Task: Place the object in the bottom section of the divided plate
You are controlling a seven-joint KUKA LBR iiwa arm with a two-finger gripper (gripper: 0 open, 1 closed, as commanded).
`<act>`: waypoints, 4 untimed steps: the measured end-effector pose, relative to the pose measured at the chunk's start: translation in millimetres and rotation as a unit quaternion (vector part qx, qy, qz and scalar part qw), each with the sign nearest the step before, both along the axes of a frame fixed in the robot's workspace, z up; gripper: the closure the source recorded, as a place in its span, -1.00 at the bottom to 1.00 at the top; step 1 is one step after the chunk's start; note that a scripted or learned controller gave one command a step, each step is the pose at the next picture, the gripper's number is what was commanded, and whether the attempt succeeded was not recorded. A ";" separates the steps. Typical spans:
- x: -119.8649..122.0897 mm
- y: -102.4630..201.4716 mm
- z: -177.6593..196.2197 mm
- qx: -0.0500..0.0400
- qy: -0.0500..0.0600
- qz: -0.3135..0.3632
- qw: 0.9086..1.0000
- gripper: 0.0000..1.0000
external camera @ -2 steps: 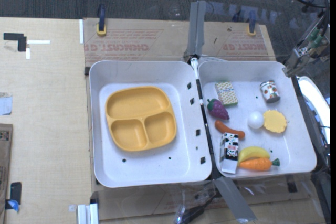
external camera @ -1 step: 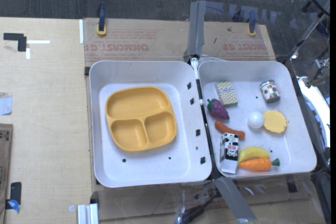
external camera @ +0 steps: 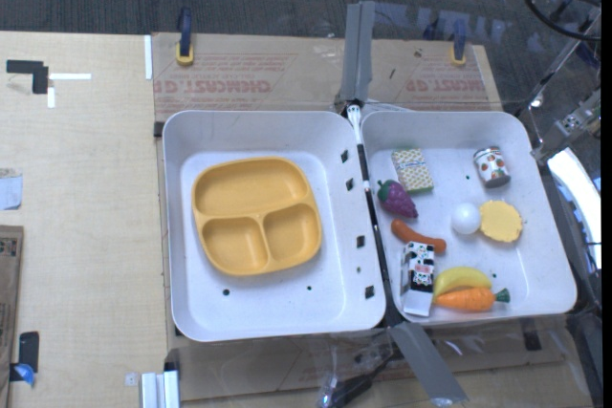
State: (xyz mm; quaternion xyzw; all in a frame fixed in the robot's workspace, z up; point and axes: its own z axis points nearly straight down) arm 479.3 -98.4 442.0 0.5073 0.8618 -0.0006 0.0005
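A yellow divided plate (external camera: 256, 213) lies in the left white bin (external camera: 178, 244), with one wide section at the far side and two smaller sections at the near side; all three hold nothing. The right bin (external camera: 559, 248) holds several toy foods: a speckled box (external camera: 412, 170), a small can (external camera: 491, 166), a purple grape bunch (external camera: 397, 199), a red sausage (external camera: 418, 233), a white ball (external camera: 466, 219), a yellow round piece (external camera: 501, 222), a cow-print milk carton (external camera: 418, 277), a banana (external camera: 462, 280) and a carrot (external camera: 469, 299).
A raised divider (external camera: 363, 205) separates the two bins. Cardboard (external camera: 249, 72) lies behind them, held by a clamp (external camera: 184, 48). A wooden tabletop (external camera: 76, 205) stretches to the left. Cables and metal parts (external camera: 574, 124) crowd the right edge.
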 end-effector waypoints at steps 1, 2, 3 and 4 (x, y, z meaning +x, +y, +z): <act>0.2 2.6 0.2 0.000 0.000 0.266 0.964 1.00; 2.2 2.3 9.7 -0.001 -0.002 0.266 0.964 1.00; 53.6 -3.4 -28.9 0.000 0.000 0.299 0.954 1.00; -0.3 -50.7 0.4 -0.001 -0.001 0.227 0.974 1.00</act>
